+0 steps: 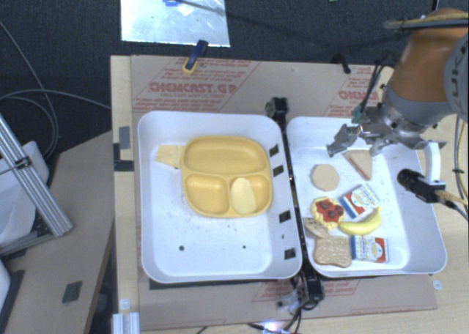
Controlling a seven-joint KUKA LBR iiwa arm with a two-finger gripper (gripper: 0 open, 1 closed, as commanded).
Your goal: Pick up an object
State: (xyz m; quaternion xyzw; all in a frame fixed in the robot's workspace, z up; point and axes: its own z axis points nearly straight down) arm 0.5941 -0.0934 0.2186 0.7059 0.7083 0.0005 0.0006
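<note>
Gripper [359, 138] hovers over toast wedge [360, 162]; jaw state unclear; arm partly cropped.

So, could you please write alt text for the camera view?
The gripper hangs above a toast wedge in the right bin, which holds toy food including a banana. The left bin holds a yellow divided plate.

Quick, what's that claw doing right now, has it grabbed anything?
Gripper: fingers spread open, nothing between them, above the right bin by the sandwich wedge.
</note>
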